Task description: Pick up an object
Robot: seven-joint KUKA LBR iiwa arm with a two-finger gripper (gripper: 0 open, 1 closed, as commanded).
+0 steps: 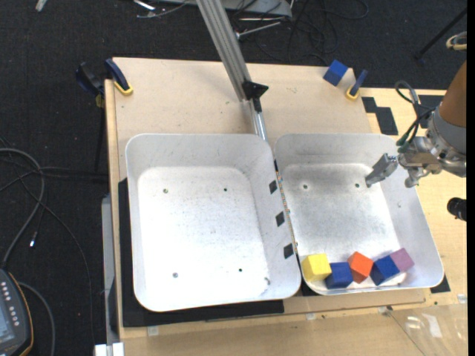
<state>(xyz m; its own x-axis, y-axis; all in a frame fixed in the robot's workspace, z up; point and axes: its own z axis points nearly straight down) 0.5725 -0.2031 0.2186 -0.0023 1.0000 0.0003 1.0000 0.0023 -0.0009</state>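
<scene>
White right bin (349, 199) holds five blocks along its lower edge: yellow (316, 265), blue (339, 274), orange (361, 265), blue (385, 269), purple (401, 259). Gripper (397, 169), right of frame, is spread and carries nothing.

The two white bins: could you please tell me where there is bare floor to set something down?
The left bin has open floor throughout. The right bin is bare from its far wall down to the near edge, where the blocks crowd together.

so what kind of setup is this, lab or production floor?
Looks like a research lab bench, probably a grasping test rig. Two shallow white bins sit on a clamped wooden board, toy-like coloured blocks are piled in the right bin's near corner, and loose cables trail over dark carpet.
</scene>
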